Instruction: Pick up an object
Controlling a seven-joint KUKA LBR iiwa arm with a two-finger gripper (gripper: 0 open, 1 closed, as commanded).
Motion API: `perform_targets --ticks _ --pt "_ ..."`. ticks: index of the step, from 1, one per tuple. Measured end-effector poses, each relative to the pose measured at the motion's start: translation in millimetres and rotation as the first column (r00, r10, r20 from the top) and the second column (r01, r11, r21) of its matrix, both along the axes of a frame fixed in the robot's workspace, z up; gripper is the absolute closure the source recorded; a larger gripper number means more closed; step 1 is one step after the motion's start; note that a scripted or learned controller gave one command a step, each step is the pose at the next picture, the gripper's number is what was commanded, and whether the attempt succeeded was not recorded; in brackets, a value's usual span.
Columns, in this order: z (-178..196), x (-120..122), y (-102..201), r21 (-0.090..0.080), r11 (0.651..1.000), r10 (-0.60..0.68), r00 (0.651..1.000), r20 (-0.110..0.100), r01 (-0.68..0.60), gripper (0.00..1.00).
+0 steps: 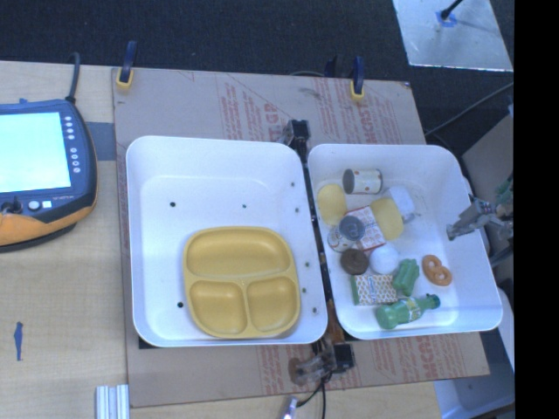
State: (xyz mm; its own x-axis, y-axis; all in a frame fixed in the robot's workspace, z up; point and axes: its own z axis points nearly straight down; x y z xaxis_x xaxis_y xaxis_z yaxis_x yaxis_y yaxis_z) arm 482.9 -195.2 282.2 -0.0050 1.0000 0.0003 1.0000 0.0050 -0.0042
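Note:
The right white bin (472,308) holds several small items. Among them are a small can (362,181) at the back, a yellow rounded piece (331,203), a red and white packet (365,226), a brown disc (354,261) and a white ball (383,259). Nearer the front lie an orange ring (436,270) and a green bottle (403,311). My gripper (476,218) sits at the bin's right rim, right of the pile and above the orange ring, touching none of the items. Nothing is seen in its grasp.
The left white bin (166,182) holds a yellow divided tray (242,282). A control tablet (39,168) lies at the bench's left. Clamps (357,75) hold the cardboard sheet at the back edge. A cable clip (319,365) sits at the front between the bins.

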Motion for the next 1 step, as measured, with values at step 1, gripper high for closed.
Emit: perform_targets --ticks 1 --pt "-124.4 -7.9 40.1 0.001 1.0 0.001 1.0 -0.003 -0.001 0.0"
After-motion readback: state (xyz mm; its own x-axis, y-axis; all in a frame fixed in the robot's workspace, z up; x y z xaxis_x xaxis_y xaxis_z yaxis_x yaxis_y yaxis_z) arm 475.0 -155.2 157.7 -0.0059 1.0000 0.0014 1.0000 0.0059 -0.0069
